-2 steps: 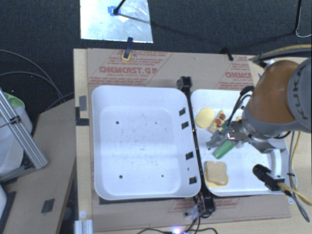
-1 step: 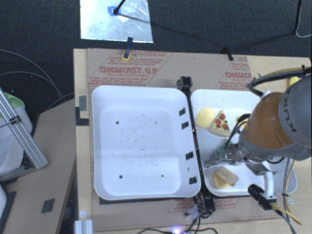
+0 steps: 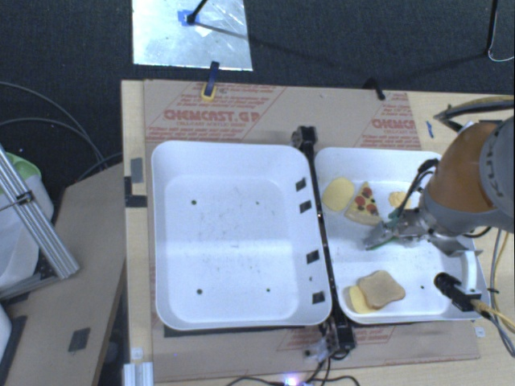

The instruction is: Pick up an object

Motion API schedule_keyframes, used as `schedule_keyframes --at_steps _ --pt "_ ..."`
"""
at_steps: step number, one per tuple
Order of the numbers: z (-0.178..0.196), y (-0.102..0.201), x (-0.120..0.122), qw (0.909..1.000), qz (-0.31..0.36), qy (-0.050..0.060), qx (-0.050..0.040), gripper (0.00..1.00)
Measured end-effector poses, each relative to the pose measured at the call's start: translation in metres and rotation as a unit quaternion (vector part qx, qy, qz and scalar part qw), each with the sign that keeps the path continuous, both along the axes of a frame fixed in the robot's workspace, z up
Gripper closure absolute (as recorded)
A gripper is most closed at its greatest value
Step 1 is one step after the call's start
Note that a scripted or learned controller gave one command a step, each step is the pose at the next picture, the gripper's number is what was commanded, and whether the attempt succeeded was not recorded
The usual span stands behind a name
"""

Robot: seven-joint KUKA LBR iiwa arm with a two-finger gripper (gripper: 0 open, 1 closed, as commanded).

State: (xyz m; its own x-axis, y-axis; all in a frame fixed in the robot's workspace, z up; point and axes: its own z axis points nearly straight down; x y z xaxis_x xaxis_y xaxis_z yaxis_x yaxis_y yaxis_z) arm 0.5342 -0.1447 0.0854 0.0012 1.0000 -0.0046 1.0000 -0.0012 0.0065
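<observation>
White right bin point(image 3: 418, 161) is entered by the gripper point(image 3: 376, 239), seen low beside a pizza slice point(image 3: 363, 203); its opening cannot be told, and nothing is seen held. Approach is judged underway; closing on the slice is needed next.

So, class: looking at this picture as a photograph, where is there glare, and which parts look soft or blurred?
In the camera view, the metal sheet on the dark floor throws back a bright patch of glare; both white bins are evenly lit with faint shadow along their walls; the claw and the toast look soft, without fine detail.
</observation>
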Motion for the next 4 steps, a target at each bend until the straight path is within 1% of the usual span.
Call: schedule_keyframes --at_steps 1,2,3,4 --pt "0.025 -0.041 0.064 1.0 0.003 -0.002 -0.0004 0.0" --pt "0.04 0.016 0.055 1.0 0.005 0.002 0.0031 0.0" --pt "0.103 0.097 0.053 1.0 0.007 0.0 0.0036 0.0" --pt "-0.005 0.054 -0.017 1.0 -0.002 0.006 0.0029 0.0"
